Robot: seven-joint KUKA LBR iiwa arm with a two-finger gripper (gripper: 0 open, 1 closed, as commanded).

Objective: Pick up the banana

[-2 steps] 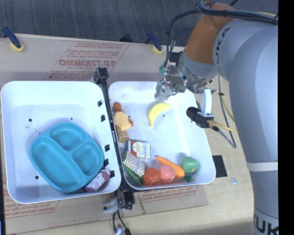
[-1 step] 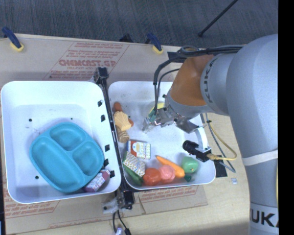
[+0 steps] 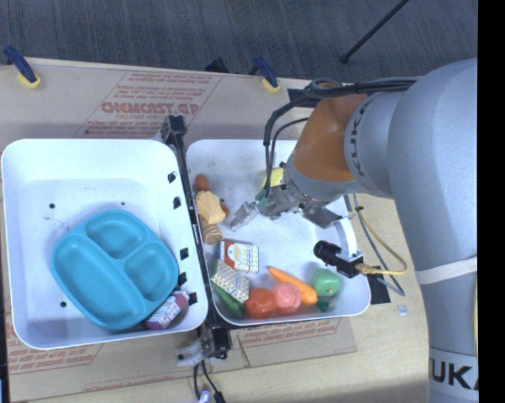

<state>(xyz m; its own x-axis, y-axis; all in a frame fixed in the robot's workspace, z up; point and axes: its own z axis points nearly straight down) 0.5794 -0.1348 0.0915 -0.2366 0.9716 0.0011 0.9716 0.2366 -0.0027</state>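
Two white bins side by side on the bench. The arm (image 3: 378,149) reaches in over the right bin (image 3: 235,151), orange band above the wrist.

Gripper (image 3: 245,214) is low over the middle of the right bin, pointing toward its left wall, just beside a tan bread-like piece (image 3: 208,210). Whether the claw is wide or narrow cannot be told from this angle; nothing is seen in it.

Banana (image 3: 276,177): probably the small yellow patch toward the far side of the right bin, tucked against the wrist and mostly hidden by it.

Along the right bin's near edge are a small printed box (image 3: 239,257), a red tomato (image 3: 260,304), a carrot (image 3: 292,283) and a green pepper (image 3: 326,284), crowded together.

In the left bin (image 3: 34,175), a blue divided plate (image 3: 113,267) lies toward the near side, with a small carton (image 3: 168,311) at the near right corner.
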